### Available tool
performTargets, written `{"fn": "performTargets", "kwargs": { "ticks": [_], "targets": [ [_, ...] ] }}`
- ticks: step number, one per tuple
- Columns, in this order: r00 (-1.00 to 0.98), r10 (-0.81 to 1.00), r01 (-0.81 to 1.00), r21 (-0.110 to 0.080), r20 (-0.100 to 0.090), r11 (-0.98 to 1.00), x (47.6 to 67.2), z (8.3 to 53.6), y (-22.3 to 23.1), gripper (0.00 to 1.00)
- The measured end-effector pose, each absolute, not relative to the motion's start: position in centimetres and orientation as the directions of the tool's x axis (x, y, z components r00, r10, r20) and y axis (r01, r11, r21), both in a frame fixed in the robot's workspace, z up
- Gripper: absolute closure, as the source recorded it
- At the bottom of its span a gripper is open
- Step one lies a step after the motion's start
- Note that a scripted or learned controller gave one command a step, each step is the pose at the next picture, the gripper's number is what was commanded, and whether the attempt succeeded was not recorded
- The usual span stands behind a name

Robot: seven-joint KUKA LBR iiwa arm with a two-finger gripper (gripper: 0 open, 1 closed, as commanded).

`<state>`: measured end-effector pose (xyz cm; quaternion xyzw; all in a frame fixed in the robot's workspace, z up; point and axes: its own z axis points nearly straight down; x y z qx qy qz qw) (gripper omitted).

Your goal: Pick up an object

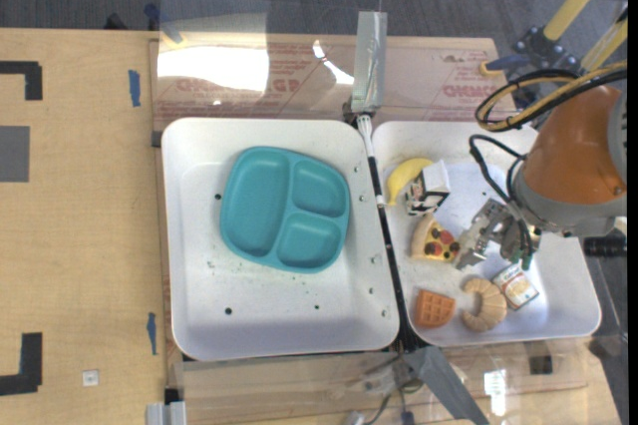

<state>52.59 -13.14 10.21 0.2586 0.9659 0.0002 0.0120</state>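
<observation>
The right bin [568,313] holds several toy foods. A yellow banana [403,178] lies at its back left, with a white and black piece [431,190] beside it. In the middle lies a pizza slice [435,240]. An orange waffle [433,307], a tan bread piece [484,303] and a small labelled packet [518,288] lie along the front. My gripper [495,256] hangs low over the bin's middle, just right of the pizza slice and above the bread and packet. Its fingers stand apart, open, with only bin floor between them.
The left bin [189,313] bears a teal divided plate [284,209]. A raised divider [384,233] runs between the two bins. Black and yellow cables [503,99] loop behind the arm at the right. A clear panel [299,74] stands along the back.
</observation>
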Motion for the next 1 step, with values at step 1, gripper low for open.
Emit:
{"fn": "performTargets", "kwargs": {
  "ticks": [1],
  "targets": [
    [-0.466,0.885,0.885,0.005,-0.004,0.466,60.46,17.63,-10.42,1.0]
  ]
}}
